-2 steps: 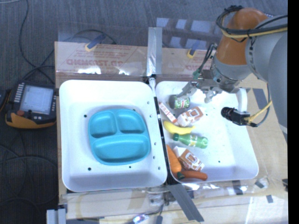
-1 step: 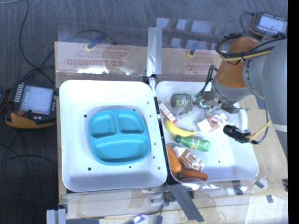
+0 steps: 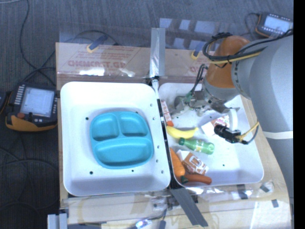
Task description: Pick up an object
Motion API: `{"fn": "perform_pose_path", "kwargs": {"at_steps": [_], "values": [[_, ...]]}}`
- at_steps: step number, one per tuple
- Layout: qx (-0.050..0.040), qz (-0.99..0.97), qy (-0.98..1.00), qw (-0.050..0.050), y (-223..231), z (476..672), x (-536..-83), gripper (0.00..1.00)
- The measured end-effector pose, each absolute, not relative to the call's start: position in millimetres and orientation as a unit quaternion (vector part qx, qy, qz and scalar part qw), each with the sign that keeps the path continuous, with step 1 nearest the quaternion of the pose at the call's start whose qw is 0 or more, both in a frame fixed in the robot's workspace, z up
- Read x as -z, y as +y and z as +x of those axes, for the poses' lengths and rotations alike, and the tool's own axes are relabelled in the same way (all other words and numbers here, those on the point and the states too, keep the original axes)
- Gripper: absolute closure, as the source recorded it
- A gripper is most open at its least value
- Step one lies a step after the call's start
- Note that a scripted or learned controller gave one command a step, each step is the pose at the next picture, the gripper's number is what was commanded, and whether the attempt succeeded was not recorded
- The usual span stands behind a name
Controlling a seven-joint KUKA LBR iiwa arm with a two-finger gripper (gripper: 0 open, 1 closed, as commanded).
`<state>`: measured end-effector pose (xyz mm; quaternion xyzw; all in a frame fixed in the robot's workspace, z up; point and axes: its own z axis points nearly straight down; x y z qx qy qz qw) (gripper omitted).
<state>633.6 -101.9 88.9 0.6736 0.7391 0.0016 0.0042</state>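
While the grey arm's pincer point(image 3: 196, 100) hangs low in the right white bin point(image 3: 238, 173), whether it is apart or together I cannot tell; the yellow banana point(image 3: 180, 131) and green plastic bottle point(image 3: 197, 145) lie unlifted, so picking remains.

A divided plate point(image 3: 121, 140) lies in the left bin point(image 3: 71, 128); a banana point(image 3: 180, 131), bottle point(image 3: 196, 145) and carrot point(image 3: 176, 163) lie in the right bin point(image 3: 243, 166).

Single overhead camera, slanted down over both bins point(image 3: 66, 142)

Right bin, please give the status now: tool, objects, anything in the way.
Tool low in right bin, far corner. Banana, green bottle, carrot lie loose, nearer than it. Blue tray in left bin.
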Motion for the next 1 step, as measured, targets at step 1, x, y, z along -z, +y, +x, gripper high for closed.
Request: {"fn": "perform_pose_path", "kwargs": {"at_steps": [1], "values": [[0.0013,0.645,0.764,0.0,-217.2,585.3,-142.2,0.0]]}}
